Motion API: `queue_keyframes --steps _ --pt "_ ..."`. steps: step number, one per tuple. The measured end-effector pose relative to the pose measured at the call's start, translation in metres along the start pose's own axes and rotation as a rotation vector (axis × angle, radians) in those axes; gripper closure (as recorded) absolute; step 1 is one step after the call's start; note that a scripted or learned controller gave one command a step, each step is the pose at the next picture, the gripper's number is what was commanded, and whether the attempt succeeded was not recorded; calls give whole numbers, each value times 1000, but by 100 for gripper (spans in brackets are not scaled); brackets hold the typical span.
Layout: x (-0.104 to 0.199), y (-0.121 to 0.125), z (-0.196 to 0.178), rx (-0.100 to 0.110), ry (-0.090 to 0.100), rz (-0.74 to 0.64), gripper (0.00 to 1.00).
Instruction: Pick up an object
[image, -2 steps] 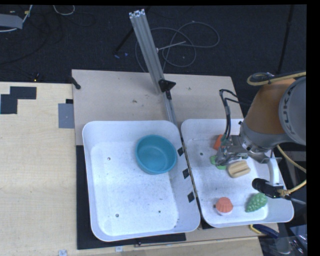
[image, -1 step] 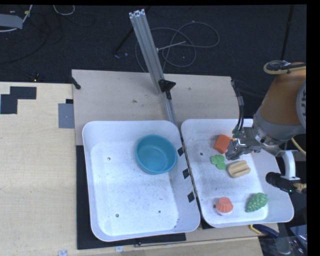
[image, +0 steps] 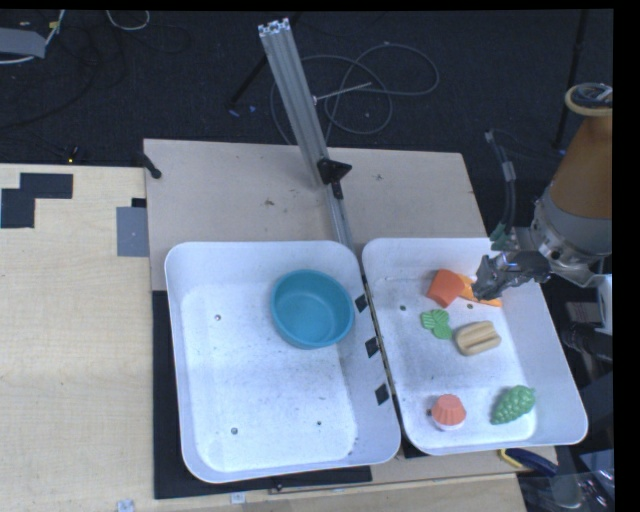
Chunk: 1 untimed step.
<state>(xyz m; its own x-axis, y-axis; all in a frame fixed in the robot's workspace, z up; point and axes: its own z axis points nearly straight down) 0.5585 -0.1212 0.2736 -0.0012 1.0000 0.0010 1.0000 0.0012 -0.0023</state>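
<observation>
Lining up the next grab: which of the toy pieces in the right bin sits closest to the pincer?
The orange block, at the bin's upper middle, just left of the pincer. The small green piece, tan roll, green grapes and red-orange piece lie farther down.

Two white bins (image: 200, 300), speckled dark. A blue bowl (image: 312, 308) lies in the left one; at its three o'clock lie an orange block (image: 446, 288), green leaf (image: 435, 322), tan bun (image: 477, 337), green grapes (image: 513, 403).

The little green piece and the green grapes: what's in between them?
In the camera view, a tan bread roll lies between the small green piece and the green grapes, closer to the small piece.
</observation>
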Motion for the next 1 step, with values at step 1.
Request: queue_keyframes --steps 1 --pt "53 4 -1 7 1 -4 100"
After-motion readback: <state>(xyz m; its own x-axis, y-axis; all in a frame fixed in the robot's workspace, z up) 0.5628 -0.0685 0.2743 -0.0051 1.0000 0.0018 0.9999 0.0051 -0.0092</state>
